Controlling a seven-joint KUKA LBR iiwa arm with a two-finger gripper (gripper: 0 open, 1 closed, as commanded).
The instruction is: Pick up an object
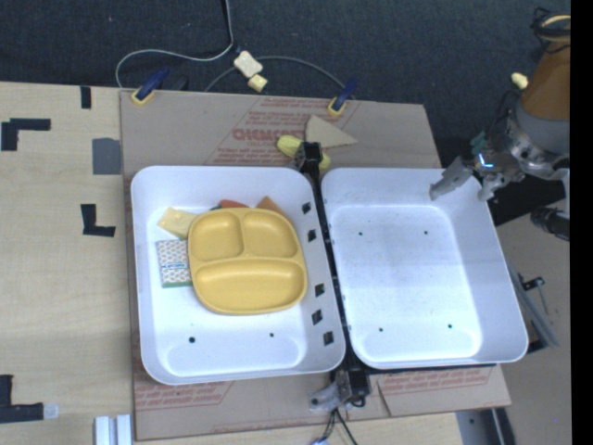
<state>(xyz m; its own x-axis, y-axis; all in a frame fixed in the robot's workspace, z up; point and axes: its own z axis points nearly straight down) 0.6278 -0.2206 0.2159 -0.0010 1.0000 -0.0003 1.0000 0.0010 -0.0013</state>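
Lying flat, yellow divided plate (247, 260) — long axis left-right

Arm (548, 109) is grey with an orange band up top, silvery tool (463, 176), a few dark cables.

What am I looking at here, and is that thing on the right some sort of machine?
Yes. That is a robot arm, grey with an orange band, reaching in from the right. Its pincer hangs over the upper right corner of the right white bin. The one camera sits above the bench and looks down at a slant. In the left white bin lies a yellow divided tray, with a few flat things partly tucked under it: a patterned card and pale and orange pieces. Nothing can be seen in the pincer's grip. Its job is to pick something up.
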